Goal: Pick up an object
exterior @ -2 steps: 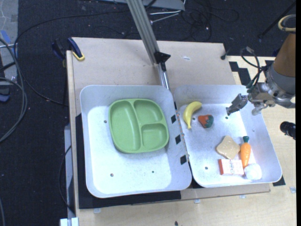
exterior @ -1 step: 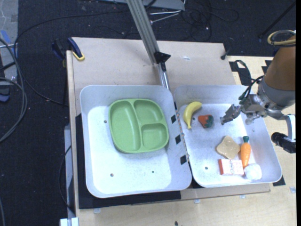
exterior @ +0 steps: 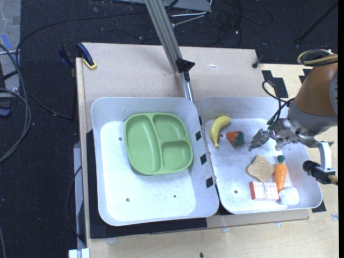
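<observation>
The right bin point(exterior: 231, 195) holds a yellow banana point(exterior: 219, 128), a small red and green strawberry-like toy point(exterior: 235, 138), a tan bread slice point(exterior: 260, 169), an orange carrot point(exterior: 280, 175), a red and white box point(exterior: 264, 190) and a white ball point(exterior: 289, 196). My gripper point(exterior: 259, 139) hangs low over the right bin, just right of the red toy and above the bread slice. Its dark fingers look spread apart, with nothing between them. The arm's orange band point(exterior: 317, 85) sits at the right edge.
The left bin point(exterior: 115, 198) holds a green divided plate point(exterior: 159, 143). A slanted metal pole point(exterior: 164, 28) runs from the top down to the gap between the bins. Black clips point(exterior: 205, 159) line the seam between the bins.
</observation>
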